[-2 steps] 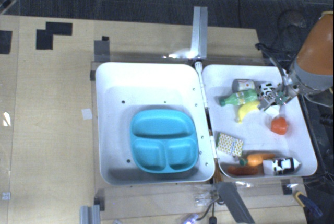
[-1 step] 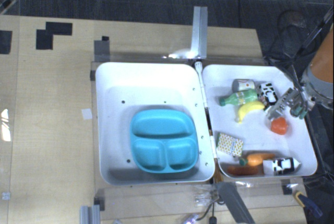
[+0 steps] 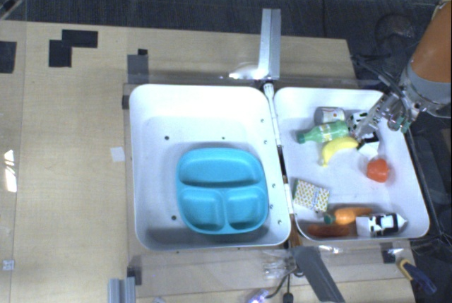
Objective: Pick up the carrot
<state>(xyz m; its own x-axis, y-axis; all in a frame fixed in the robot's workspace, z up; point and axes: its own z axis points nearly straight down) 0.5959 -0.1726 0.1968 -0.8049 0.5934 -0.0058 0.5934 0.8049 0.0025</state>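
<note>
Carrot (image 3: 345, 215): short, smooth orange cylinder lying on its side near the front wall of the right bin (image 3: 409, 160), between the red-and-dark object (image 3: 323, 229) on its left and the white bottle (image 3: 380, 224) on its right, touching or nearly touching both
Gripper (image 3: 367, 126): grey metal, at the end of the arm (image 3: 431, 58) with its orange band, low over the rear right part of the right bin, just beside the banana's tip; whether it is spread or closed I cannot tell, and nothing is seen between its tips
Materials and shapes: both bins are shallow glossy white plastic with rounded corners; the blue tray (image 3: 222, 188) is matte, rounded, with three compartments; the banana (image 3: 337, 148) is a curved yellow form; the green bottle (image 3: 323, 132) is translucent and lies on its side; the grey can (image 3: 329, 114) is a dull cylinder; the orange-red ball (image 3: 378, 169) is round; the patterned packet (image 3: 311, 195) is flat and square
Edges and open room: carrot is crowded against the front wall, with bare white floor just behind it, between packet and ball
Left bin (image 3: 152, 118): holds the blue tray, toward its front
Right bin: can, green bottle and banana clustered at rear; ball near the right wall; packet by the left wall; carrot row at front
</note>
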